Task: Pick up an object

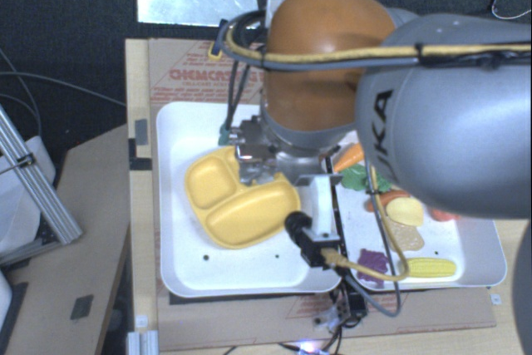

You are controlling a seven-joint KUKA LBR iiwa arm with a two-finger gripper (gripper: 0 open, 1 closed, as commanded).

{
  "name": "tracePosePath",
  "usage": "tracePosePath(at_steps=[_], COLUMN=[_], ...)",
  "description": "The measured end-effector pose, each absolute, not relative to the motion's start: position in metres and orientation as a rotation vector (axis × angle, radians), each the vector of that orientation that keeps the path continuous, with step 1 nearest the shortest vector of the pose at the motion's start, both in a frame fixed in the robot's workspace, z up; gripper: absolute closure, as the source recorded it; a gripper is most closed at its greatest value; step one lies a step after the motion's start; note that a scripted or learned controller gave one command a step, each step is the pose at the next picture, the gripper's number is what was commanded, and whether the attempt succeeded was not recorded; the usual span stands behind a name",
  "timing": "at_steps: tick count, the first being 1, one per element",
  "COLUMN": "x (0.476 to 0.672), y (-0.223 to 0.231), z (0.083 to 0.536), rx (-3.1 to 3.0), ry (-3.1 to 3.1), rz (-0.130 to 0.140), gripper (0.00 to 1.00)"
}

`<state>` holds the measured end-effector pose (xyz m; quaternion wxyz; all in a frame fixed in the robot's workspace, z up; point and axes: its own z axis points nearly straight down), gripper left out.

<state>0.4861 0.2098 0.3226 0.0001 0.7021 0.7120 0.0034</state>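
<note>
From where I stand, the arm (432, 120) leans in from the right and hangs low over the left bin (179, 262), its orange wrist band (324, 37) hiding much of the far part of that bin. The claw (253, 158) sits right at the far edge of the yellow divided plate (237, 199), apparently touching or nearly touching its rim, which seems the reason for the low, steep reach: the plate lies flat and offers little to grip except an edge. Whether the claw is wide or pinched I cannot tell, since the wrist body covers most of it, and I see nothing clearly held in it.

The plate is the only large thing in the left bin and lies towards its right half, compartments facing up. The right bin (490, 262) holds the small pieces: a corn cob (432, 268) at its near edge, a purple piece (374, 260) left of it, an orange carrot (349, 155) and a green piece (356, 177) further back. They lie well apart from the claw, so the plate looks like the target. A flat plate could easily slip out of an edge pinch.
</note>
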Motion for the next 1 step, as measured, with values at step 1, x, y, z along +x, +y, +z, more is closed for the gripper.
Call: tracePosePath(at_steps=[1], x=[0.5266], y=[0.2362], z=[0.1088], rx=[2.213], ry=[2.216], rz=[0.041], gripper=[1.0])
